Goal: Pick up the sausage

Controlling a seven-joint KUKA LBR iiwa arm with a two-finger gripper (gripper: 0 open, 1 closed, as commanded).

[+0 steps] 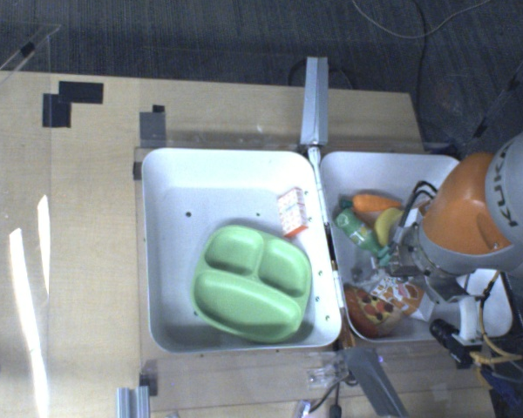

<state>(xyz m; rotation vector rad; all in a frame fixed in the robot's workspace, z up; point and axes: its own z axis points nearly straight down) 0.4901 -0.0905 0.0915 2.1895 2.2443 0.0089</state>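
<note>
The tabletop (pixel 87 259) carries two white bins, and the grey arm (pixel 479 212) with its orange band reaches in over the right bin (pixel 436 159). Well away from the hand (pixel 394 255), across the divider wall, the left bin (pixel 170 233) holds a large green sectioned tray (pixel 253 283) and a small red-and-white packet (pixel 291 212) leaning near that wall. The hand hangs low among the clutter of the right bin; whether it is released or clenched cannot be told, since the wrist hides it. Just beyond the hand lies an orange-brown, elongated piece, probably the sausage (pixel 375 204), with a yellow item (pixel 386 226) and a green bottle (pixel 356 229) close beside it, and a printed pizza-like disc (pixel 382 307) just on its near side. The step looks like the approach. The next move calls for centring over the sausage, with little room among the neighbours and the bin wall close by.
</note>
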